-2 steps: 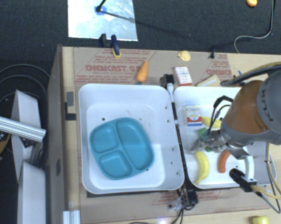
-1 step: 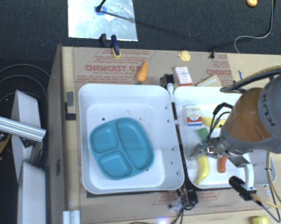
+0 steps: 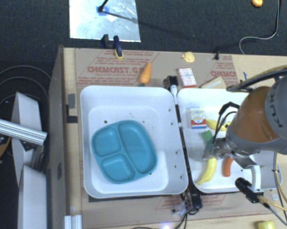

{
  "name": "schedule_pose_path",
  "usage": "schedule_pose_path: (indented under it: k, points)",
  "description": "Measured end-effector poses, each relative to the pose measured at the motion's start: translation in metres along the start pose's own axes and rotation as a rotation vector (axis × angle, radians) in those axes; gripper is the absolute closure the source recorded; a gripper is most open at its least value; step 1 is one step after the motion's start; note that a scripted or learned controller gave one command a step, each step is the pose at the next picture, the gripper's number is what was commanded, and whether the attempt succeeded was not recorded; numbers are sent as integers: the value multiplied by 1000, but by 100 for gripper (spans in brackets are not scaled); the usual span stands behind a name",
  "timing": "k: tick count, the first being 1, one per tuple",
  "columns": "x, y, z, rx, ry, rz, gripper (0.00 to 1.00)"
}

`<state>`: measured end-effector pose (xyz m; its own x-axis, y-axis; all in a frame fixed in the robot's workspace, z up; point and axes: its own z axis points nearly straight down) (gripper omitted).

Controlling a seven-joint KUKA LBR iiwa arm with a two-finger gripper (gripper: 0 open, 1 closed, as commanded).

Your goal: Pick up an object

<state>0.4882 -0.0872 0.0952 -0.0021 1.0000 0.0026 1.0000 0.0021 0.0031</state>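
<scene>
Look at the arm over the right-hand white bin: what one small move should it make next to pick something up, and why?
Probably a short descent straight down. The grey arm with the orange band hangs over the right white bin, above the yellow toy banana and the small red-orange sausage-shaped toy. Its gripper sits near the banana's upper end, with no object visibly between its fingers.

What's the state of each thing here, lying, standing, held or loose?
Blue tray: flat in the left bin.
Banana: lying loose in the right bin.
Sausage: lying loose beside the banana.
Small carton: lying flat.
Carrot: lying on the bench.
Pincer: low over the right bin.
</scene>
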Motion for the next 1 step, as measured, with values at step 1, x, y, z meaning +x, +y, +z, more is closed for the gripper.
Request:
schedule_pose_path:
  k: [1]
  points:
    - [67,59,-95,-11,-1,-11,100]
